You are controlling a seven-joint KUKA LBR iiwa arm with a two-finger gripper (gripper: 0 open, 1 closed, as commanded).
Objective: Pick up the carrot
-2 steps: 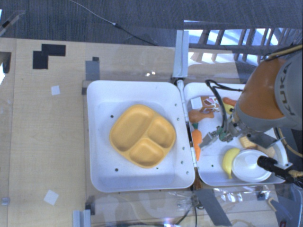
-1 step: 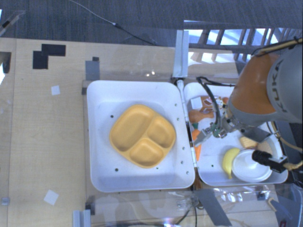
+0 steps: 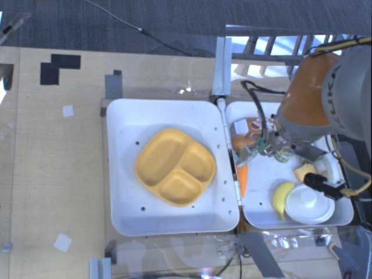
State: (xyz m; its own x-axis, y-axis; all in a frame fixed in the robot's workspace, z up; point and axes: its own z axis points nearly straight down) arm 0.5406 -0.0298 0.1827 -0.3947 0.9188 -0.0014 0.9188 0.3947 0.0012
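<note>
Seemingly light, stiff and smooth, the carrot (image 3: 242,180) lies lengthwise in the right bin (image 3: 256,217), tight against its left wall. From above, the tool (image 3: 260,148) hovers just beyond its far end; whether it is parted I cannot tell. Mid-length looks best to grip, though the wall crowds one side.

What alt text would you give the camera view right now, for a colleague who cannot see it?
The grey arm with an orange band reaches in from the right, its gripper low in the right bin just above the carrot, which lies along that bin's left wall. A white bowl and yellow fruit sit nearby; the left bin holds a yellow divided plate.
</note>
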